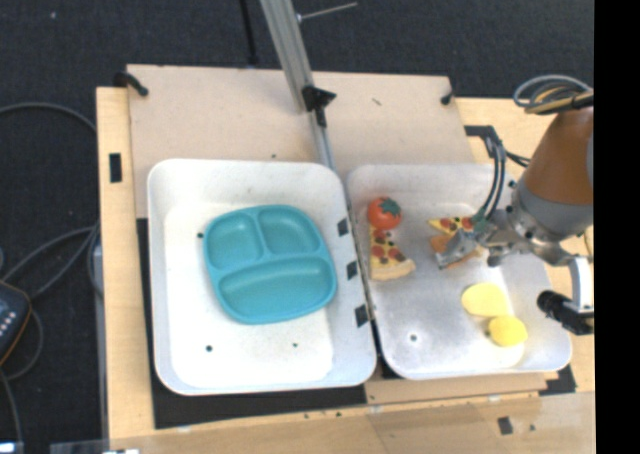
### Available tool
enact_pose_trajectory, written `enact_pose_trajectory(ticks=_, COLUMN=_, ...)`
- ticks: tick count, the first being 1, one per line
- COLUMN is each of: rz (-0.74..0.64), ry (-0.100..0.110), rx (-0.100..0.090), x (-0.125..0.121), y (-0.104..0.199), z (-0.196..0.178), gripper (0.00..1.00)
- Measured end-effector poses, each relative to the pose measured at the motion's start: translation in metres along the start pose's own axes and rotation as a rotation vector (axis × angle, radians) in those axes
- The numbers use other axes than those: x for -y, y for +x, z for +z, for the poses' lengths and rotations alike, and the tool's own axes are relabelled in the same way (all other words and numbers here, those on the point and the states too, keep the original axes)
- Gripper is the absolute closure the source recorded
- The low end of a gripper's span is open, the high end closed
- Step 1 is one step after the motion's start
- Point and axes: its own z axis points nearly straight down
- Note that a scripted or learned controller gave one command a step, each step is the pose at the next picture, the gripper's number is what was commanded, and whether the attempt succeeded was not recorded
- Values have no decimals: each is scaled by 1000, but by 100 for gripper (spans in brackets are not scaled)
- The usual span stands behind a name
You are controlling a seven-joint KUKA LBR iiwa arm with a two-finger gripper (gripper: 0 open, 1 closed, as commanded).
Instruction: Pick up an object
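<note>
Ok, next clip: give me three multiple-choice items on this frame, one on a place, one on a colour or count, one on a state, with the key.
1. Where does the divided plate lie?
A. In the left bin
B. In the right bin
C. On the bare bench

2. How many yellow pieces lie near the right bin's front corner?
A. None
B. Two
C. Five

3. How does the tomato toy stand relative to the gripper?
A. Clamped in it
B. Apart from it, to its left
C. Stacked on top of it

Key: 1 A, the teal plate sits inside the left bin. 2 B, a pale yellow slice and a yellow lemon lie side by side in the right bin. 3 B, the tomato lies by the bin's left wall, bare floor between it and the gripper.
</note>
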Motion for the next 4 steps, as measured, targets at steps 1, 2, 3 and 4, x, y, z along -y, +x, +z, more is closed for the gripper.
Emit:
enact_pose_trajectory(ticks=1, rz=2, ry=-4, rx=2, x=0, y=-1, z=52, gripper=0)
enact_pose_trajectory(ticks=2, rz=7, ry=-9, rx=1, x=-1, y=-2, z=38, gripper=100)
enact_pose_trajectory(ticks=3, rz=-3, ry=-12, rx=2, x=-8, y=6, z=-15, gripper=100)
enact_pose_trajectory(ticks=4, rz=-4, ry=-12, rx=2, x=-1, y=5, z=-63, gripper=100)
